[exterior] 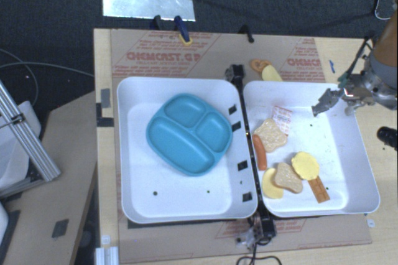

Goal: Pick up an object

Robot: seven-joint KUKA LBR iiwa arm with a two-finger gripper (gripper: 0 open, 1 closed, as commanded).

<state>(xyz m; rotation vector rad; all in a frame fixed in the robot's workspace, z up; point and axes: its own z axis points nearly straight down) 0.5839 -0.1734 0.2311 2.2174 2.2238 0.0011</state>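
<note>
Nearest me in the right bin I see flat toy foods: a brown stick, a bread slice, a round yellow chip, an orange sausage, and a speckled cracker. The left bin holds a smooth blue divided plate. Farther back, my gripper hovers over the right bin's far edge, fingers spread, clamping nothing.

We see bare floor across the right bin's upper right; toy food crowds its lower left, and a blue tray fills the left bin.
</note>
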